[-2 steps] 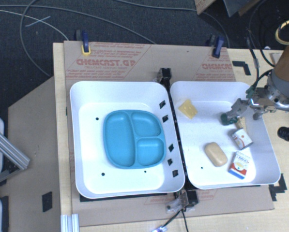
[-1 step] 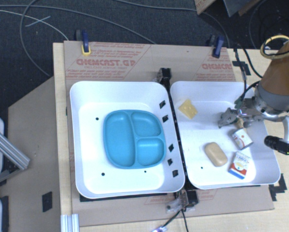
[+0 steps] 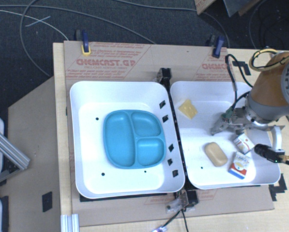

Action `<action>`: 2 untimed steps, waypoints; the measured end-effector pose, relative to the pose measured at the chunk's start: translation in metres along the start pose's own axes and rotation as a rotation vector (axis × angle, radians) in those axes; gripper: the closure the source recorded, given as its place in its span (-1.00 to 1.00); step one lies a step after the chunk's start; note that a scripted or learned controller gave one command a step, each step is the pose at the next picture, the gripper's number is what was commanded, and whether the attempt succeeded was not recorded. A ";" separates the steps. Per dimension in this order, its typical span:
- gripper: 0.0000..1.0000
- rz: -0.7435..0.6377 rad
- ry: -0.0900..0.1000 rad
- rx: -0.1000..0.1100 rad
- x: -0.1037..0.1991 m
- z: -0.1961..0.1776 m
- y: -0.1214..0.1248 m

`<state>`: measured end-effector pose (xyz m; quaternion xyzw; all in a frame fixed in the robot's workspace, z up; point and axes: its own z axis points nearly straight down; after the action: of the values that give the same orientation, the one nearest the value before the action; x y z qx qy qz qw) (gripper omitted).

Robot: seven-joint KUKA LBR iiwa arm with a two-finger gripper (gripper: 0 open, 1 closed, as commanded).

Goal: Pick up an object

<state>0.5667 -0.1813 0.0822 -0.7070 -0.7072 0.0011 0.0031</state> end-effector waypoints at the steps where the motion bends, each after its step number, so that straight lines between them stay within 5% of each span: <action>1: 1.00 0.000 -0.002 -0.007 0.000 -0.015 0.002; 2: 1.00 0.000 -0.005 -0.012 -0.011 -0.068 0.001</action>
<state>0.5680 -0.1923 0.1499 -0.7072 -0.7070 -0.0012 -0.0027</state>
